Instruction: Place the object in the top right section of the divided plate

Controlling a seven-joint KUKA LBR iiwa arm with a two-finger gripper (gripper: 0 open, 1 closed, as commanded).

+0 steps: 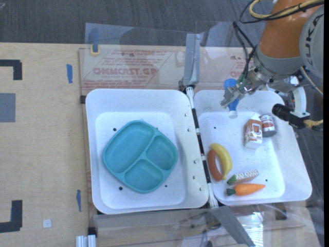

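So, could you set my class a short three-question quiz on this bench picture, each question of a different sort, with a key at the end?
1. True or false: the teal divided plate lies in the left bin.
2. Multiple choice: which thing lies nearest the banana in the right bin? A) the carrot B) the hot dog C) the small can
3. Fill in: the gripper hovers over the ____ bin, near its far-left corner, with something blue at it.

Key: 1 true. 2 B. 3 right.
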